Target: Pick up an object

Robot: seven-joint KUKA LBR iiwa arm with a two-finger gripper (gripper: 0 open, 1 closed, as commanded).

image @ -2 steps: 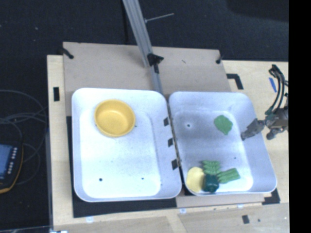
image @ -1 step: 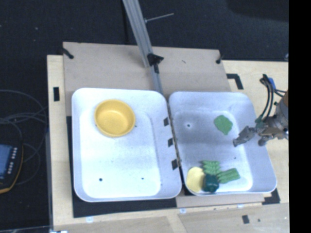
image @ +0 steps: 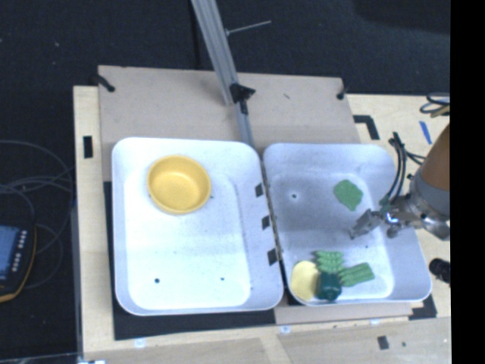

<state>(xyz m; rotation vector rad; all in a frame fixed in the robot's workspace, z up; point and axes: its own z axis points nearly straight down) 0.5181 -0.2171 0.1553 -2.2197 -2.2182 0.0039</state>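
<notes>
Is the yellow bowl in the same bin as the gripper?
No, the yellow bowl sits in the left bin; the gripper is over the right bin.

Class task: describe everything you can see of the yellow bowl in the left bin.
The yellow bowl is round, shallow and glossy, plastic by its look, with a paler rim around a deeper golden hollow. It sits upright, open side up, nothing inside it, in the far-left part of the left bin, resting on the white floor. Nothing else touches it.
</notes>
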